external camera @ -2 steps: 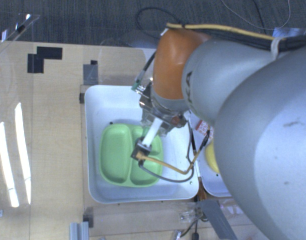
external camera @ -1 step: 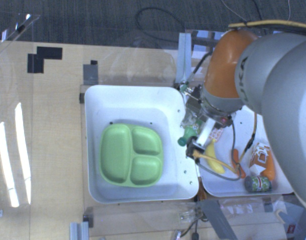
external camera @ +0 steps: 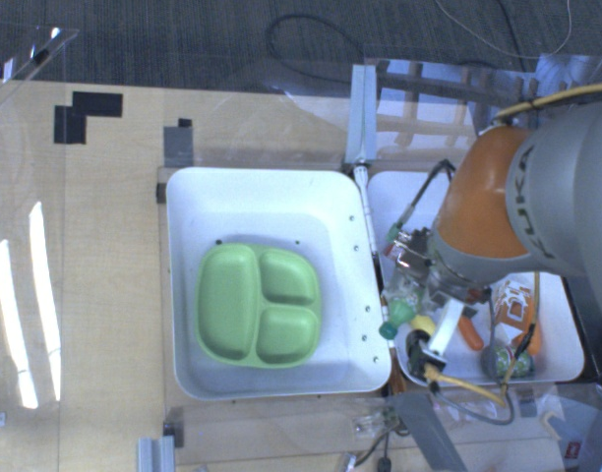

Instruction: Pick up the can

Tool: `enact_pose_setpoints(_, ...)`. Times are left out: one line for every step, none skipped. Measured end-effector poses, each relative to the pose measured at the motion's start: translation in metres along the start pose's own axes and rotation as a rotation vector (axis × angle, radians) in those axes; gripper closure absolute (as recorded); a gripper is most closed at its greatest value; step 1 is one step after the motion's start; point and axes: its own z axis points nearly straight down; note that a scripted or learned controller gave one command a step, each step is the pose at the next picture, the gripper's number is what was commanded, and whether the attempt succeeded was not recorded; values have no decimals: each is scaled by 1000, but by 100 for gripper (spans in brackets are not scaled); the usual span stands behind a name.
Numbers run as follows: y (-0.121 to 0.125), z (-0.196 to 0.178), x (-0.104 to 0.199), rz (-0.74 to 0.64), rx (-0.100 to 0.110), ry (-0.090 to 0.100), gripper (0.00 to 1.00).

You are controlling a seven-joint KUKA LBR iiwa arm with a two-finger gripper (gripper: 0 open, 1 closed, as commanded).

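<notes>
Looking down, we find the arm (external camera: 537, 195) covering much of the right bin (external camera: 399, 190); the gripper (external camera: 419, 298) sits low over its left side, its grip impossible for us to tell. Can (external camera: 505, 362): we place it near the bin's front edge, right of the gripper, partly obscured. Left bin (external camera: 252, 190): holds a green divided tray (external camera: 259, 304).

Green divided plate (external camera: 259, 304) in left bin (external camera: 250, 191), arm (external camera: 537, 190) over right bin (external camera: 572, 361)

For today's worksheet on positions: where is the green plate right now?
The green plate lies in the left bin, toward its front, left of the robot arm over the right bin.
</notes>
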Motion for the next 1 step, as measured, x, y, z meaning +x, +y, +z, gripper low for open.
enact_pose_setpoints(71, -51, 53, 122, -2, 1, 100)
